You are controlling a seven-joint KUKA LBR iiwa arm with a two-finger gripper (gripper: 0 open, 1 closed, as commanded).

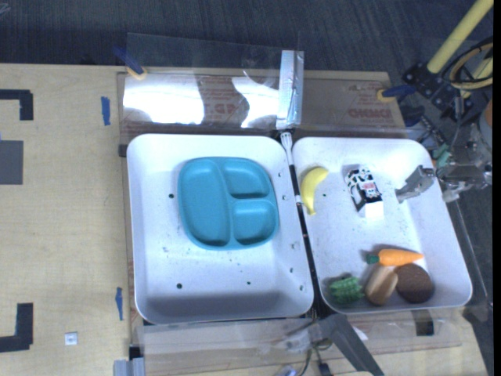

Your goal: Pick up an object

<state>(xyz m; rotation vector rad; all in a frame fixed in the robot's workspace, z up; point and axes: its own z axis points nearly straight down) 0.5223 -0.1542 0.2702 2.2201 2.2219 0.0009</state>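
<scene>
1. The gripper (415, 183) sits at the right bin's (438, 233) upper right edge; whether it is apart or closed cannot be told.
2. The black-and-white toy (363, 187) lies nearest, at its 9 o'clock, just beside it, long axis running roughly 12 to 6.
3. The banana (313, 186) lies farther at 9 o'clock, against the bin's left wall.
4. The carrot (399, 256), potato (381, 284), brown ball (415, 282) and broccoli (344, 289) cluster toward 6 o'clock.
5. A blue tray (227, 202) rests in the left bin (149, 233).
</scene>
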